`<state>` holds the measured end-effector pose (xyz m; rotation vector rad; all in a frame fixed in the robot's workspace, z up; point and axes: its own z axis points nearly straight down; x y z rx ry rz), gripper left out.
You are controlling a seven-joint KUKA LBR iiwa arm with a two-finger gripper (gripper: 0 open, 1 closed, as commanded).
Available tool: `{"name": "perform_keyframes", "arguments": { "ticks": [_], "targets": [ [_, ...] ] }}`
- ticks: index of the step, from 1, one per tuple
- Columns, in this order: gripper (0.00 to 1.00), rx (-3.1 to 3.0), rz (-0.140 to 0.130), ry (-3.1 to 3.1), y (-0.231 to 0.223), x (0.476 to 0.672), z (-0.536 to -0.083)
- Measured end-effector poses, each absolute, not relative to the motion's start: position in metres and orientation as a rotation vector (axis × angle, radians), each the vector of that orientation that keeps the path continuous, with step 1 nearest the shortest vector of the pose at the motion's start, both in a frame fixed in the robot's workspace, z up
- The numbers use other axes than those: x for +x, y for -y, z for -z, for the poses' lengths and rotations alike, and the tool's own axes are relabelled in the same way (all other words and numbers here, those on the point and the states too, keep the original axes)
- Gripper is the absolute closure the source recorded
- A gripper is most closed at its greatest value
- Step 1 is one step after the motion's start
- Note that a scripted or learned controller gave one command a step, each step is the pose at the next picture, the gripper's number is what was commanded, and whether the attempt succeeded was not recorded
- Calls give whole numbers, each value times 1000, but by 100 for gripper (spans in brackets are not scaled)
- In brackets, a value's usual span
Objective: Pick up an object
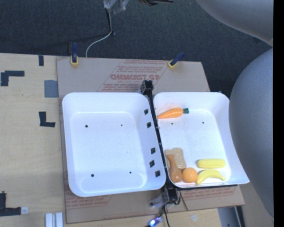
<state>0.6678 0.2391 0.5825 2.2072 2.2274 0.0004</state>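
Note:
The right bin (222,133) holds several toy foods. An orange carrot (171,113) with a green tip lies near its far left wall. At the near edge sit a tan bread-like piece (176,157), a brown piece (174,171), a round orange (190,175), a yellow oblong piece (211,163) and a yellow banana (210,176). A small grey part that looks like my gripper (116,4) shows at the top edge, high up and far from the bins. The grey arm (259,133) fills the right side.
The left white bin (71,133) sits beside the right one, joined by a black clipped divider (153,133). Both rest on a cardboard sheet (133,77) clamped at its far edge. A white cable (100,40) lies behind it.

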Motion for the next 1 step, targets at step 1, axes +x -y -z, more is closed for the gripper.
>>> {"name": "perform_keyframes", "arguments": {
  "ticks": [1],
  "targets": [
    [100,2205,-11,-2223,-240,668,-592]
  ]
}}
